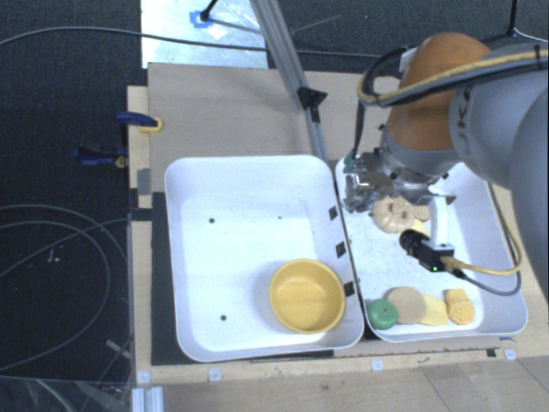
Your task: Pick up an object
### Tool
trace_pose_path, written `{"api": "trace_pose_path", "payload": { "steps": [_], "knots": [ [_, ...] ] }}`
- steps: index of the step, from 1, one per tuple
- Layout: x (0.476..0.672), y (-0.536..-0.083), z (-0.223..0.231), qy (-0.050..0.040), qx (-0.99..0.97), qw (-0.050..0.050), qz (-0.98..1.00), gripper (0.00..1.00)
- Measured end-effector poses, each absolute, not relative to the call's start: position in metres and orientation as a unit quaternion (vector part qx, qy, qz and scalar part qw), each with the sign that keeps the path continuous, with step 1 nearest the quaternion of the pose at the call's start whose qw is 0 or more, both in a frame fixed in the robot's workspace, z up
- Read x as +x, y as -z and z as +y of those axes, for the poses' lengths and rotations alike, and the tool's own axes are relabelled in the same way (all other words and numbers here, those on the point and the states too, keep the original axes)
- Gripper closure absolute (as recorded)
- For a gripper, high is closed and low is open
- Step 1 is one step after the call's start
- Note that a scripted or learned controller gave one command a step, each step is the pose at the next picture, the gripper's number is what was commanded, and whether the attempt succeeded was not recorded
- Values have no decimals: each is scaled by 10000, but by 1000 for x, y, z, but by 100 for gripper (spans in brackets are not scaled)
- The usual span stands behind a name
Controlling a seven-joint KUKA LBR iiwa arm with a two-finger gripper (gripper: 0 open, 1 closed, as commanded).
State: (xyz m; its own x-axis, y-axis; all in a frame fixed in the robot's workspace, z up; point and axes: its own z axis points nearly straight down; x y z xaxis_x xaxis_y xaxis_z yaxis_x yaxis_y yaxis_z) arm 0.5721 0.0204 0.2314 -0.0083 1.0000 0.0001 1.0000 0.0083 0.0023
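The grey arm with its orange band reaches in from the right and hangs low over the upper part of the right shallow white bin (506,312). Its gripper (371,189) sits near that bin's left wall, by the divide between the two bins. The wrist housing covers the working end from above, so whether the gripper is open or closed cannot be told, and nothing can be seen held in it.

The likeliest target is the pale tan, lumpy, pastry-like object (393,215), which lies in the right bin just beside and below the gripper, partly tucked under the wrist. That placement suggests the arm has been set over it for a downward grasp, though contact cannot be made out.

Along the near edge of the same bin, four more toy pieces lie in a row, close together: a small green round piece (383,315), a beige flat disc (407,303), a pale yellow wedge (435,313) and an orange waffle-textured block (460,306). They are well apart from the gripper and should not hinder it.

A black cabled fitting (425,251) on the arm hangs between the pastry-like object and that row. The bin wall on the gripper's left could crowd a grasp. In the left white bin (197,230) a yellow plastic bowl (306,294) stands upright near the front right corner. Both bins rest on the brown counter (223,110).
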Motion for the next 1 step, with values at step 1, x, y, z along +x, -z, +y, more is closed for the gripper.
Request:
{"api": "trace_pose_path", "payload": {
  "steps": [1],
  "knots": [
    [583,-223,79,-13,7033,1,7109,100]
  ]
}}
